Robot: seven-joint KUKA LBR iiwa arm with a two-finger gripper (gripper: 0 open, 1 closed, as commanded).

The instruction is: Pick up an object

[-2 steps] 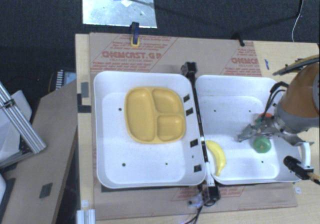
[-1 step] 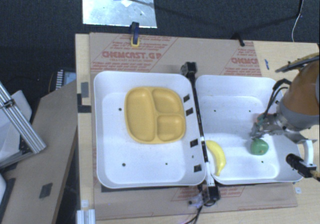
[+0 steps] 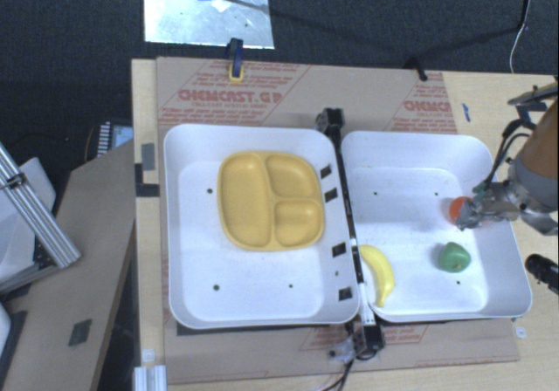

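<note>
A banana [image 3: 377,273] is seen nearest, lying in the right bin [image 3: 410,315] against its left wall, close to the front corner. A green apple-like object [image 3: 453,257] is set further right in the same bin, well apart from the banana. Just beyond it, a small orange-red object [image 3: 456,207] is found by the bin's right side, touching or just beside the claw [image 3: 476,210], which is lowered there from the right on the grey arm [image 3: 537,175]. Whether the claw is spread or pinching cannot be told. In the left bin [image 3: 196,293] a yellow divided plate [image 3: 269,200] is laid near the middle. Both bins are carried on a cardboard sheet [image 3: 262,88] over the tabletop [image 3: 144,101].
</note>
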